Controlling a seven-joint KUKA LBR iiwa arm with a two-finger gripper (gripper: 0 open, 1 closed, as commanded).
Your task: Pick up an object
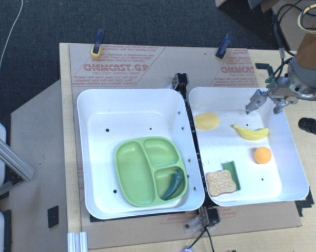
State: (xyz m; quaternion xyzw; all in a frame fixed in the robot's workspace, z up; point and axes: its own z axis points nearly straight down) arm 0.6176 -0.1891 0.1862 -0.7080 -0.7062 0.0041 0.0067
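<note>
The right bin (284, 190) holds a yellow banana (251, 133), an orange ball (262, 155), a pale yellow round piece (206, 121), and a slice of toast (221, 182) lying partly over a green block (231, 171). My gripper (266, 103) hangs open over the back right of this bin, above and a little behind the banana, with nothing between its fingers (253, 103). In the left bin (95, 114) sits a green divided plate (139, 180) with a dark teal pepper (173, 185) in its right front compartment.
Two blue clamps (97, 42) (223, 46) hold the cardboard-covered bench at the back. A black clip (180, 81) joins the bins at the rear, another sits at the front (210, 214). Cables lie at the top right.
</note>
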